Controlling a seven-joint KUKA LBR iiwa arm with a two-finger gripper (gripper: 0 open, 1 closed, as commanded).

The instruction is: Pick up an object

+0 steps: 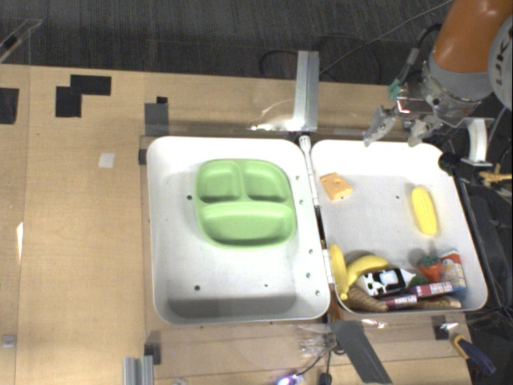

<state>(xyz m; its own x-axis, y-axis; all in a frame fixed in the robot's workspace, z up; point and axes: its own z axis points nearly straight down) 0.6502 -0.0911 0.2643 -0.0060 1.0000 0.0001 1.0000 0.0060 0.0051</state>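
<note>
Above the far rim of the right-hand shallow white plastic bin (449,215), the grey two-finger gripper (395,131) is hanging with its fingers spread apart and nothing between them, carried by the grey arm with the orange band (473,14) that is reaching in from the right. It is sitting clear of the bin's contents — a sensible height, I judge, for choosing a target before descending.

Candidates for the pick are all lying in that right bin. A small tan wedge-shaped block (336,186) is resting alone near the divider, nearest the gripper and with open floor around it. A yellow corn-cob-shaped toy (424,210) is lying by itself toward the right wall, also free on all sides. Along the near edge, things are crowding together: a yellow plastic banana (353,269), a black-and-white toy (385,280), a brown cone-like piece (365,299) and a red and dark cluster of small packaged items (437,283) are touching or overlapping — harder, probably, to get fingers around cleanly.

Over in the left-hand shallow white bin (172,279), a pale green divided plastic plate (244,200) is lying flat in the middle, broad and low, likely a poor fit for a narrow grasp.

No object is lifted yet.
</note>
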